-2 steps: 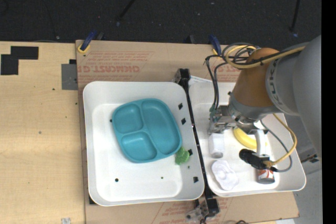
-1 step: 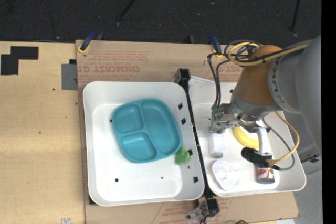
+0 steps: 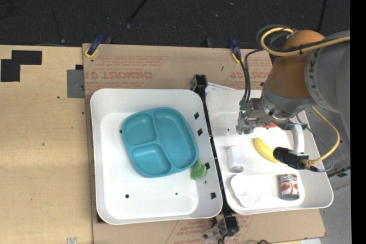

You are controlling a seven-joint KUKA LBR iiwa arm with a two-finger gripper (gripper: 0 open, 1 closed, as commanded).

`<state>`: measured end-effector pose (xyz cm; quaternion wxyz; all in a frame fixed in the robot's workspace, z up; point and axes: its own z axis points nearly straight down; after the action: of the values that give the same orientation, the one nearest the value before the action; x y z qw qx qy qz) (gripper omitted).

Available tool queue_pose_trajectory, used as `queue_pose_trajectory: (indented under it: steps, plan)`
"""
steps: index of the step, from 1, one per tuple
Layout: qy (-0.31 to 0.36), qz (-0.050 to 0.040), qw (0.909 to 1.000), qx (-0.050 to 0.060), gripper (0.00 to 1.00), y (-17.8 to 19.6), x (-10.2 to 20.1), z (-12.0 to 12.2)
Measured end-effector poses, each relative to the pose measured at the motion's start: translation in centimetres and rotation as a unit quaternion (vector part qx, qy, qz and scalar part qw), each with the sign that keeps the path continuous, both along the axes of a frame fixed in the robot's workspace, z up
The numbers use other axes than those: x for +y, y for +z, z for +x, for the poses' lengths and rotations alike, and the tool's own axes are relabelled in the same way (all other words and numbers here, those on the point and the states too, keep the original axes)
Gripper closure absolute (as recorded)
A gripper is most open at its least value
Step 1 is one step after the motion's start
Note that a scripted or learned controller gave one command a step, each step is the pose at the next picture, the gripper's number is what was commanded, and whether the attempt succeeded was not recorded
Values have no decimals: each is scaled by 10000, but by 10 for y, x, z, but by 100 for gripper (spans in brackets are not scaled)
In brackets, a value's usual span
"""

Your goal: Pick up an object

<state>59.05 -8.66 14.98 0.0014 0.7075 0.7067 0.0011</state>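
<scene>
The hand (image 3: 247,123) hangs low over the far left part of the right bin (image 3: 326,194); I cannot tell how it is set, because the dark metal there is too small and blurry to read, and nothing shows inside it.

The banana (image 3: 263,149) looks like the best thing to pick; it lies just beside the hand, a little toward the front of the bin and a little to the picture's right; its long side runs at a slant, from up-left to down-right, so the hand would need to cross it the short way.

A small white cup (image 3: 235,158) lies near the hand too, straight toward the front; a can (image 3: 289,186) and a white bowl (image 3: 247,191) sit farther off at the front edge.

The left bin (image 3: 108,203) holds a blue plate (image 3: 158,142) and a green bit (image 3: 198,170); both are well apart from the hand.
</scene>
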Motion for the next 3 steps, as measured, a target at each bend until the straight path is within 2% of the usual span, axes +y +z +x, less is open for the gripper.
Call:
queue_pose_trajectory:
  steps: [1, 2, 3]
  plan:
    - [2, 0, 10000, -4, 100, 52, -1, 1]
    - [20, 7, 10000, 19, 100, 54, 48, -13]
    - [24, 7, 10000, 14, 100, 70, 103, -13]
